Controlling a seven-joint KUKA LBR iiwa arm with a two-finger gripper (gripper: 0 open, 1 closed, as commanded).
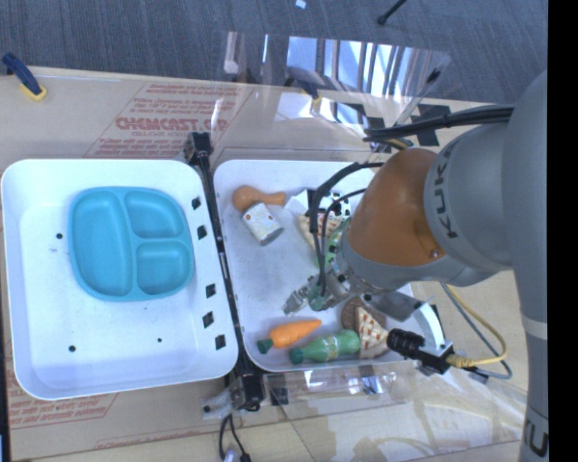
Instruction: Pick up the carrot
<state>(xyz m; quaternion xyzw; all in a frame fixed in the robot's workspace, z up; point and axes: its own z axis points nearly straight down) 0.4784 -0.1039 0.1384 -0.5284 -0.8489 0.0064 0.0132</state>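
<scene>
Worktop (106, 114) is brown board with red printed lettering, sitting on dark grey carpet-like floor (125, 17). A clear plastic sheet or shield (366, 70) stands at the far edge, glare on it. Blue-and-yellow clamp (21, 75) at the far left corner. Black cables (233, 422) trail off the near edge.

Two white bins side by side. Left bin (39, 345) holds a light blue sectioned tray (130, 242), nothing else readable in it. Right bin (255, 287) holds the clutter: carrot (294, 334), orange with a green tip, lying flat near the front wall, just behind and touching or nearly touching a green bottle-shaped toy (328, 347). Toy drumstick (255, 198) near the far left of that bin, a small white block (261, 223) just beside it. A brown patterned piece (368, 327), maybe a pizza slice, sits right of the carrot, partly covered.

Arm (462, 210) comes in from the right, its orange band hiding much of the right bin's back and right side. End effector (308, 296) is low over the bin, just behind the carrot, apart from it; small, dark and cluttered, cannot tell how the fingers stand. Nothing seen between them. Items under the wrist are cut off and unreadable. Yellow cable (477, 359) loops by the bin's right corner.
</scene>
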